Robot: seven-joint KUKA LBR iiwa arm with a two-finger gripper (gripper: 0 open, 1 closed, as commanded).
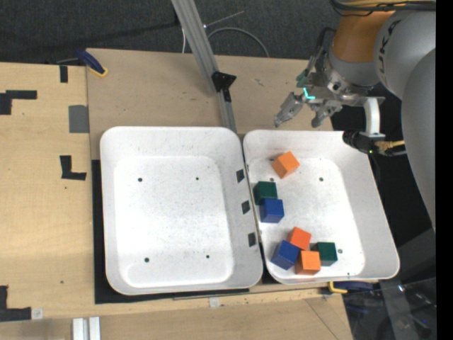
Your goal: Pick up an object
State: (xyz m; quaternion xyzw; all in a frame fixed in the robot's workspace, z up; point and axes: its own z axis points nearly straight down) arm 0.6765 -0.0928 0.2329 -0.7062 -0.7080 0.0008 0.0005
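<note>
My gripper (303, 115) hangs open above the far rim of the right bin (354, 190), nothing between its fingers. Below it an orange block (286, 164) lies near the bin's far left corner. A dark green block (266, 190) and a blue block (272, 210) touch each other along the left wall. Near the front sit a blue block (286, 254), two orange blocks (300, 238) (308, 261) and a dark green block (326, 253), bunched together.
The left bin (170, 211) stands beside the right one, their rims meeting in the middle. A slanted metal post (202, 41) rises from behind the bins. Black tape marks and a blue-yellow clamp (92, 61) lie on the bench at left.
</note>
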